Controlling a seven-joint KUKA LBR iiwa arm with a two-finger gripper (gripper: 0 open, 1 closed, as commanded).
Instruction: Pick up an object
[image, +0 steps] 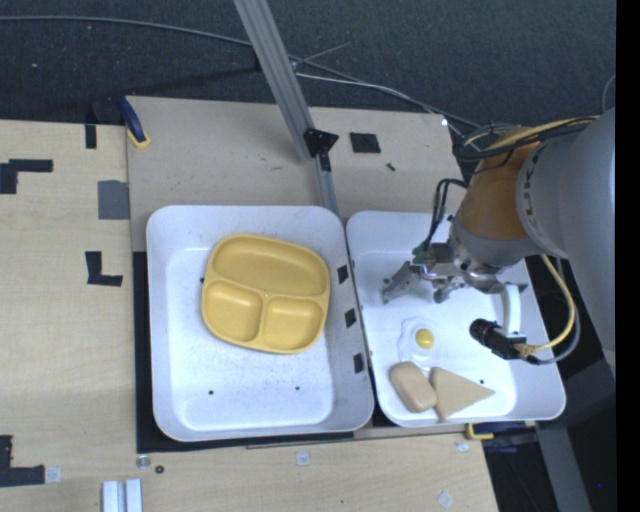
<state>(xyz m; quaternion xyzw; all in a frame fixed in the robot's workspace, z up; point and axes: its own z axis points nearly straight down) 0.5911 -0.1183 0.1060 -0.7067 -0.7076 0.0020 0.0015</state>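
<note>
Bench layout: two shallow white bins sit side by side on a tan work surface. The left bin (180, 400) holds a yellow divided plate (265, 293) with three compartments, lying flat in the upper half of that bin. The right bin (372, 250) holds three small items grouped in its lower half: a toy fried egg (420, 340), white with a yellow yolk; a tan bread roll (410, 386) just below the egg; and a tan wedge-shaped piece (459, 391) touching the roll on its right side.

Arm position: the grey arm with its orange band (495, 205) enters from the right and hangs over the upper half of the right bin. The gripper (418, 283) sits above the bin floor, near the egg and just above it in the view. Its grey finger parts extend toward the left, one of them reaching toward the bin's left wall.

Jaw state: the jaws appear spread apart, with bare bin floor visible between them. No item lies between the fingers.

Object status: the egg, roll and wedge all rest on the bin floor, apart from the gripper. A black cable fitting (497, 338) hangs beside the wrist, to the right of the egg.

Additional fixtures: a grey metal strut (285, 75) runs diagonally from the top of the view down to the gap between the bins.
</note>
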